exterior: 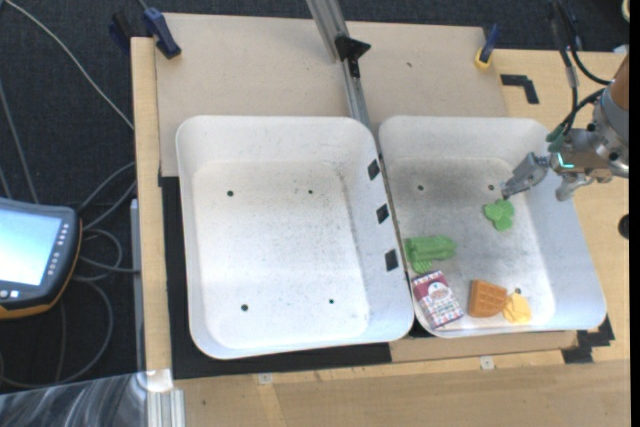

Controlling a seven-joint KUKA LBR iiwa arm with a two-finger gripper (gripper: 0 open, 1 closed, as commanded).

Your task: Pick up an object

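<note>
Hand (pixel 541 181) at right bin (pixel 450 140) rim, grip state unclear, green piece (pixel 499 214) just below

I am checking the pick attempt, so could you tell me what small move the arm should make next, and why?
Probably lower the gripper slightly toward the small green object, which lies just below and left of it in the right bin, apparently not yet grasped.

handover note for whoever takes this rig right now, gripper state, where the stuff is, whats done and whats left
Gripper: low over the right bin, just above the small green piece; whether it is open or shut cannot be told.
Things, all in the right bin: small green piece near the right wall, larger green object by the divider, red-and-white packet, orange block and yellow piece at the front.
Done: nothing lifted.
Left: grasp one object and raise it.
</note>
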